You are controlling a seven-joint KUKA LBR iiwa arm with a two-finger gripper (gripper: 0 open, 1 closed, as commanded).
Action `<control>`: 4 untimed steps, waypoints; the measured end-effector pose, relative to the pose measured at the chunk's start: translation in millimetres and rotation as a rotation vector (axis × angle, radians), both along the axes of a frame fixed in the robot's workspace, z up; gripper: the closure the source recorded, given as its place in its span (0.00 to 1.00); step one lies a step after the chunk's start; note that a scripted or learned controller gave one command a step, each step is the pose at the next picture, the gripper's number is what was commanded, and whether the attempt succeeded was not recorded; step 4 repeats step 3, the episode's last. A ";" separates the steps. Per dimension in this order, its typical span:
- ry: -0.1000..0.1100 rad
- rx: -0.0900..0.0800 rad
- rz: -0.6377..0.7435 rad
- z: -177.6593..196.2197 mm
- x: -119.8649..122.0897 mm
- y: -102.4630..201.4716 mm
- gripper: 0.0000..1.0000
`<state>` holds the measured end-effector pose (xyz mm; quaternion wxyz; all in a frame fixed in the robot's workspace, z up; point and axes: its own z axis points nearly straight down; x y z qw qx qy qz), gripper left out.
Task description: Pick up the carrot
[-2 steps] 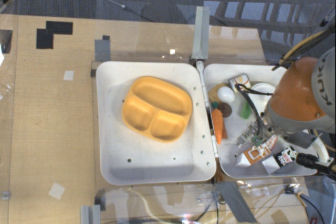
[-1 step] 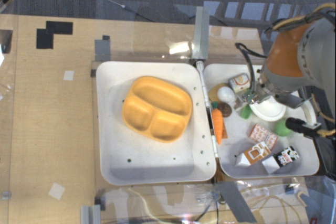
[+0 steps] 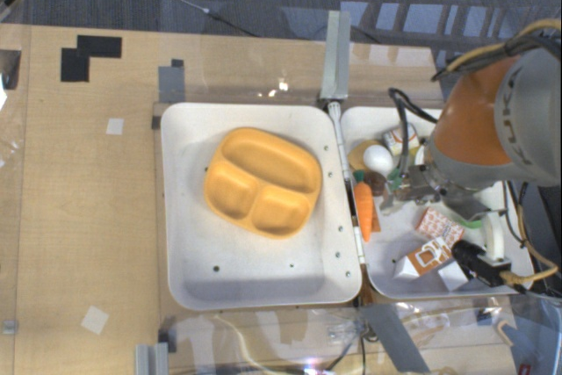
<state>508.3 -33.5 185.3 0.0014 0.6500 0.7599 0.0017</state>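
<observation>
Orange and slim, the carrot lies lengthwise against the left wall of the right bin, just beside the ridge where the two white bins meet, its narrower end pointing toward the bottom of the camera view. A darker stub shows at its upper end. The grey arm with its orange band reaches in from the right and hangs over the right bin, covering much of it. The hand sits low over the clutter just to the right of the carrot, near a white egg-shaped object; whether it is open or closed cannot be told from this angle, and nothing is visibly held. A small printed carton and a brown-and-white box lie in the lower part of the same bin. In the left bin, a yellow divided plate with three compartments rests tilted near the centre. Both bins stand on the wooden desk.
</observation>
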 end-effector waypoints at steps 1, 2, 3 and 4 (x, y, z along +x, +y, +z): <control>-0.010 -0.013 -0.188 -19.1 13.9 61.2 1.00; -0.003 -0.002 0.301 20.2 44.1 89.7 1.00; 0.003 -0.003 0.460 -1.6 -21.5 45.3 1.00; 0.003 -0.003 0.460 -1.6 -21.5 45.3 1.00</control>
